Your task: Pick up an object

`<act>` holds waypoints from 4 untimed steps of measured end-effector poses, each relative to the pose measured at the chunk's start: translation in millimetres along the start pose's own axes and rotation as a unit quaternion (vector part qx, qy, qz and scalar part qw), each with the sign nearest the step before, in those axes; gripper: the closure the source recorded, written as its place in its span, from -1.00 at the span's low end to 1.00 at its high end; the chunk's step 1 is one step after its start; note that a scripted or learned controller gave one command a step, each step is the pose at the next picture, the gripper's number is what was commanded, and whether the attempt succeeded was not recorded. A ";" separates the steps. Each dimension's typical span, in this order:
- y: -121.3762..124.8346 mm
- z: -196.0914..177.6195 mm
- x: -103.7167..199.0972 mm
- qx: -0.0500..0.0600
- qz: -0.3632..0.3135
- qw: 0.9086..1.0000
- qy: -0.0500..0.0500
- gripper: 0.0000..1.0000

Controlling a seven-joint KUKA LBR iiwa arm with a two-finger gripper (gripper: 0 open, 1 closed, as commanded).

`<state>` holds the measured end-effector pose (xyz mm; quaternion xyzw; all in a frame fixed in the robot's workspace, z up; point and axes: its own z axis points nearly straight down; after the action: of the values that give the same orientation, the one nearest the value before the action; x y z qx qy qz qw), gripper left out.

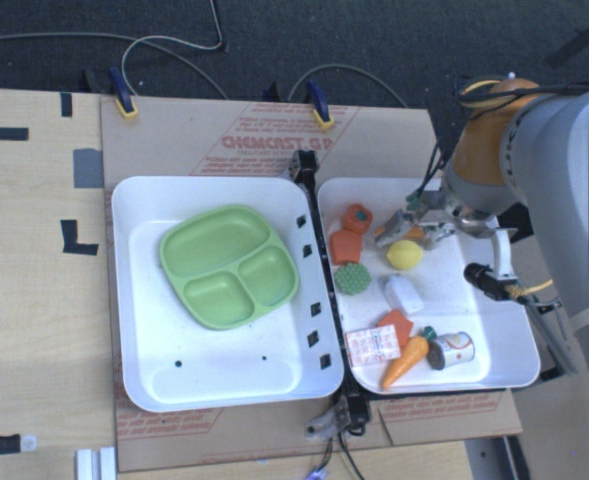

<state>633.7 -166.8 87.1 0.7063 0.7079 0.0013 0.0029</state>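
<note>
Gripper (406,230) sits right of frame centre, finger state indeterminable, with the yellow lemon (405,256) directly below it.

I see a pale green three-compartment plastic plate (229,265) lying flat in the shallow white bin on view-left (134,298), tilted relative to the bin walls. It's touching nothing else. A second shallow white bin (499,358) sits right beside it. Both rest on a brown printed cardboard sheet (264,143), with two blue-and-yellow clamps (124,96) (320,106) on its far edge. Light wooden benchtop (34,298) with black tape marks (74,238). Thin cables (174,43) cross the dark carpet (374,18).
</note>
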 end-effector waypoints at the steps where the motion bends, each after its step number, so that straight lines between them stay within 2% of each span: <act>1: -48.0 0.0 39.4 0.001 0.000 1.000 0.000 -1.00; 2: -47.5 -10.0 38.5 0.001 0.001 1.000 -0.001 1.00; 3: -47.7 -9.8 38.6 0.001 0.001 1.000 -0.001 -1.00; 4: 22.1 3.7 70.4 0.015 0.003 1.000 0.001 -1.00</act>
<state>655.7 -96.3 83.4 0.7083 0.7058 -0.0083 -0.0086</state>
